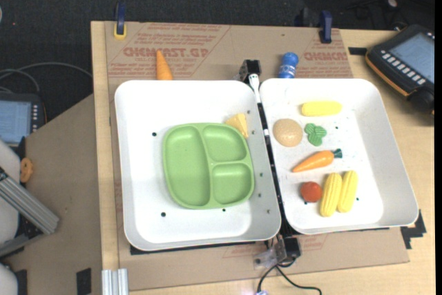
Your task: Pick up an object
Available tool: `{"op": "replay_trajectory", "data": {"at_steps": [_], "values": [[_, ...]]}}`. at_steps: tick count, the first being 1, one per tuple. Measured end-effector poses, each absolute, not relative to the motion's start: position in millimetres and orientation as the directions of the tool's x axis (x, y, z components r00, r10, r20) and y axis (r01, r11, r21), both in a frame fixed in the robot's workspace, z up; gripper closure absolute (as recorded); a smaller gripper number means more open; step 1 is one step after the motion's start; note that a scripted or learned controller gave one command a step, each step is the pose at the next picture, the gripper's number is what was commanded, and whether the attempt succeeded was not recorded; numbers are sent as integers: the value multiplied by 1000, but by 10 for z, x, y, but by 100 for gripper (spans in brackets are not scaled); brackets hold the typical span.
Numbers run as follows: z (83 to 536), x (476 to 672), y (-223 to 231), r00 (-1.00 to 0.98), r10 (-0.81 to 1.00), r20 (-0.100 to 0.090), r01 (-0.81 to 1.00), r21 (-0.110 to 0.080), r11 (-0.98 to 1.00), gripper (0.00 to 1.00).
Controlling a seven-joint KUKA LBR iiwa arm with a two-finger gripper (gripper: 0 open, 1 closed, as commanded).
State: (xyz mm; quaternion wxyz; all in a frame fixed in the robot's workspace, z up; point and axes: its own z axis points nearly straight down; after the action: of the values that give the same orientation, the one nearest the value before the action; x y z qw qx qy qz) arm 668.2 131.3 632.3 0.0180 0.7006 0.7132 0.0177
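We cannot tell the claw's state. We advise the carrot (314,161) — it lies apart from its neighbours in the right bin (373,103); pinch across its middle.

A robotics lab: clamped bench (207,45), teach pendant (407,65), loose cables (41,72).

The green plate (208,165) hides part of the yellow wedge (238,124).

Green plate (207,166) left bin; toy food (318,161) right.
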Motion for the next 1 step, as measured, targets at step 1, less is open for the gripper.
{"op": "replay_trajectory", "data": {"at_steps": [1], "values": [[6430,6689,1326,-20,1000,0,998,63,20,100]]}}
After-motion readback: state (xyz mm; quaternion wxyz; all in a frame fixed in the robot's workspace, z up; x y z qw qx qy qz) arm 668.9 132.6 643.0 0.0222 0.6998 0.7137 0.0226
